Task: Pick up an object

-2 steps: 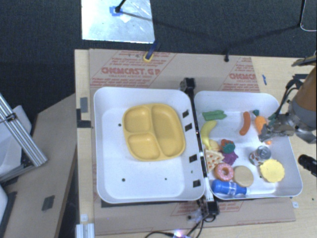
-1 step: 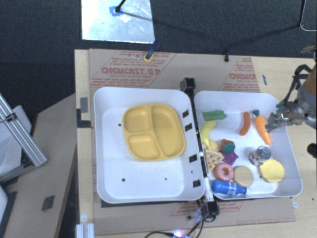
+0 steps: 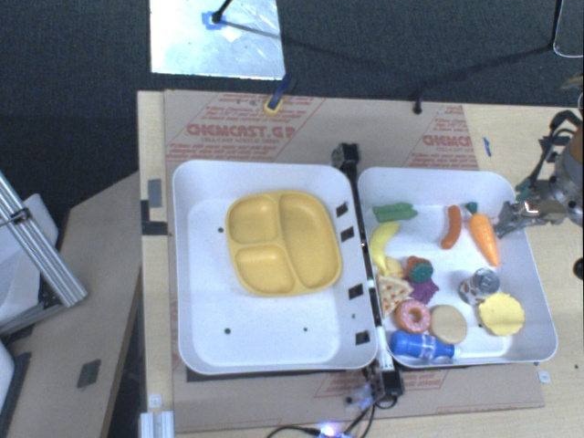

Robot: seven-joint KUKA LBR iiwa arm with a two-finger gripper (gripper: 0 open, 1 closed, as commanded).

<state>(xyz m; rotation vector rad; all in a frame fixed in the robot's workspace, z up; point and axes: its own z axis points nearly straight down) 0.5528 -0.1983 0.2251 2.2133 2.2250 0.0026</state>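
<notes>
Lying tilted, orange carrot (image 3: 484, 238) (green top)

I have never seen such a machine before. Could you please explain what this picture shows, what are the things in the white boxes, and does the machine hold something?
One camera looks down on a bench with two shallow white bins. The left bin holds a yellow divided plate. The right bin holds toy food: a carrot, a sausage, a banana, a donut, a blue bottle and others. At the right edge, the robot arm's gripper hangs beside the carrot. Nothing shows between its fingers.
</notes>
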